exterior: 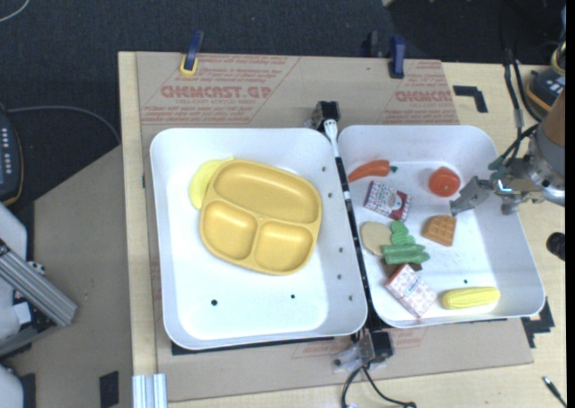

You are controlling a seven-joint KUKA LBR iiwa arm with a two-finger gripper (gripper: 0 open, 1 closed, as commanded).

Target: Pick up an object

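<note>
Your gripper (pixel 492 189) over the right bin (pixel 512 244), jaws spread apart with nothing between them, red tomato (pixel 444 181) just beside the nearer jaw tip, waffle piece (pixel 439 230) near below it, corn cob (pixel 468 298) well apart.

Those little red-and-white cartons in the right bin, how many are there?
2. One carton lies near the bin's middle, below the orange pepper; the other carton lies at the front, left of the corn. None seems hidden.

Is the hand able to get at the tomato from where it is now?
Probably yes. The hand sits just right of the tomato in the right bin, and nothing lies between them.
</note>
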